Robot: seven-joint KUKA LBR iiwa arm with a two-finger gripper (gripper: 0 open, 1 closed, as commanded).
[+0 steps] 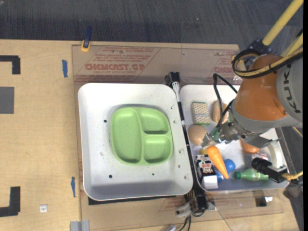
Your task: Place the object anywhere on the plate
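Your green divided plate [139, 134] sits in the middle of the left bin [91, 167], with nothing on it. The fingers [217, 134] hang low over the right bin [269, 189], near its left wall, and whether they are spread or pinched you cannot tell. Just below them lies an orange carrot [219, 160], beside a blue ball [229, 166] and a green bottle [250, 175] along that bin's near edge.

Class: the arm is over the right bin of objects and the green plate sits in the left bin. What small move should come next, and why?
Probably lower the gripper onto the carrot just below it: the green plate holds nothing yet, and no object shows between the fingers.
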